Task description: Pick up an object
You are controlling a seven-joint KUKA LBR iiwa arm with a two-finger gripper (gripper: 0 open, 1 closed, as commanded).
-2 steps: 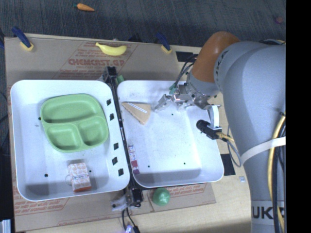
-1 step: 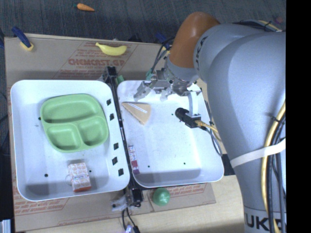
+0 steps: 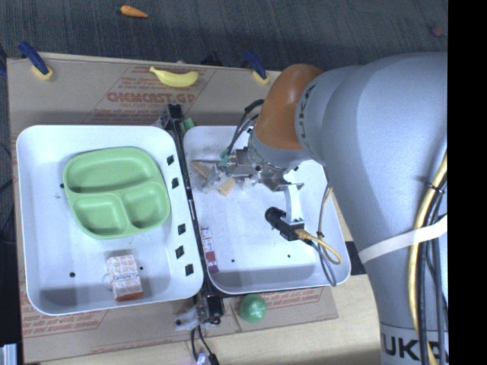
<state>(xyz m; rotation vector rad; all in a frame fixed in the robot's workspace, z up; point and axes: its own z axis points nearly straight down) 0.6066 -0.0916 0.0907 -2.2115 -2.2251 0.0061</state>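
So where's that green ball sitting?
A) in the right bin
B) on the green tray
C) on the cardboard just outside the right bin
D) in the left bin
C: the green ball lies on the cardboard below the near rim of the right bin, outside both bins.

Robot lab: clamped cardboard bench (image 3: pixel 114 97), white bins (image 3: pixel 30 226), carpet (image 3: pixel 228 14).

Left bin (image 3: pixel 30 226): a green divided tray (image 3: pixel 114 188) occupied the far half and a small carton (image 3: pixel 124 276) the near floor; bare floor lay between them. Right bin (image 3: pixel 251 276): the arm (image 3: pixel 358 128) overhung its far part, while its near floor lay open.
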